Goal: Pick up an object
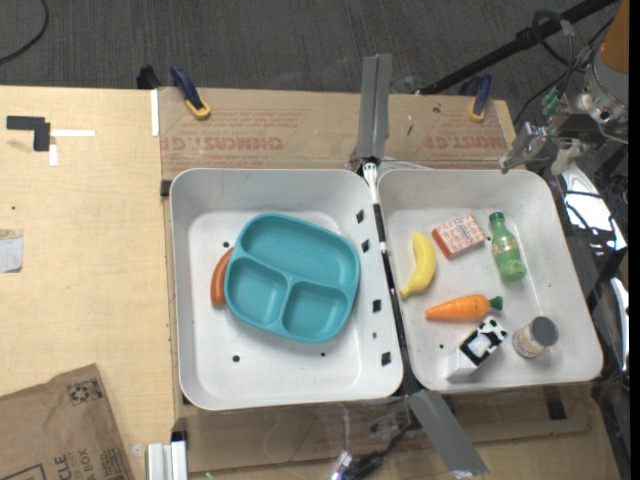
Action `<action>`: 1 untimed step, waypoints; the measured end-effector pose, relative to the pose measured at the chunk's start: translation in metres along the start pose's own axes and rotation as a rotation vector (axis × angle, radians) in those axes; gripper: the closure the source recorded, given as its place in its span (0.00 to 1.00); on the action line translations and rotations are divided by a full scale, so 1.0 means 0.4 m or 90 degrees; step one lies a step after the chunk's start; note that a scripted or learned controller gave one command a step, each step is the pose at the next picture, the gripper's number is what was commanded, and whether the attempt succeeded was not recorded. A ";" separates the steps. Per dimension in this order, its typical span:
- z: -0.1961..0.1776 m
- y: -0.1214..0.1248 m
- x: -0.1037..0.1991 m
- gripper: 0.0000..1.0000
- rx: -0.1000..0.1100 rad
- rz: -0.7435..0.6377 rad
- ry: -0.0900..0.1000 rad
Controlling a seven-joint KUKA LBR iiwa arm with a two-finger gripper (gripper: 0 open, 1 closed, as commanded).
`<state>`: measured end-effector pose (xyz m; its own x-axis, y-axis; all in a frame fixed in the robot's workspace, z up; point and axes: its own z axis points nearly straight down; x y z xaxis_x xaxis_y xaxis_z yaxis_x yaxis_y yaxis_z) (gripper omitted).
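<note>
A flattened cardboard box (55,428) with a recycling mark lies at the near left corner of the surface (80,228), closest to the lens. Two shallow white bins sit side by side past it. The left bin (195,368) carries one teal divided plate (292,278) with three compartments, the largest thing in either bin, and one orange item (217,278) tucked against the plate's left rim, partly hidden under it.

The right bin (575,298) holds six things. By size: one yellow banana (421,265) near the bin's left wall; one orange carrot (462,308) with a green tip just below it; one green bottle (507,247) lying toward the right wall; one red-and-white patterned packet (458,236) between banana and bottle; one black-and-white block (481,345) near the front edge; one small grey-capped jar (535,337) just right of that block. None of them touches the arm.

One end effector (535,148) hangs above the right bin's far right corner, outside the rim; whether its fingers are apart or together cannot be told from this angle. Three clamps sit along the far cardboard edge: two blue-and-yellow (190,93), one black (145,76).
</note>
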<state>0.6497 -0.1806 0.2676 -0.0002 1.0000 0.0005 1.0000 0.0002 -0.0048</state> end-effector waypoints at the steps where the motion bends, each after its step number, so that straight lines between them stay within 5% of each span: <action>1: 0.350 -0.096 0.029 0.00 -0.002 0.064 -0.001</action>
<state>0.6107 -0.1688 0.1277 0.0995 0.9950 -0.0016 0.9950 -0.0995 -0.0017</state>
